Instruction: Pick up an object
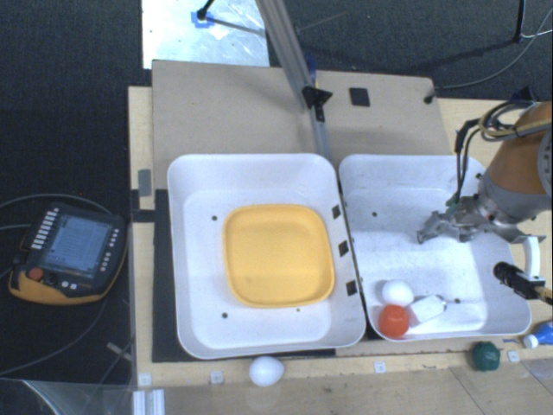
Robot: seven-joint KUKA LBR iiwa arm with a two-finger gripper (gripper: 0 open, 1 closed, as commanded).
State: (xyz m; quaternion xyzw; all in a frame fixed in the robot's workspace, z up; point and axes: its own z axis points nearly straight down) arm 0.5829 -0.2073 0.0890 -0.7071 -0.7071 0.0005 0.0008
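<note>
In the right bin (406,188), a white ball (397,293), a red-orange ball (394,320) and a small white oblong object (428,308) lie together near the front edge. My gripper (444,234) hangs over the right half of this bin, well behind and to the right of those objects. It is open with nothing between its fingers. The grey arm with its orange band (518,171) comes in from the right.
The left bin (194,258) holds a square yellow plate (279,254). A white egg-shaped object (266,370) and a green object (486,355) lie on the bench in front of the bins. A slanted metal rod (289,41) rises behind the bins. A teach pendant (67,253) sits far left.
</note>
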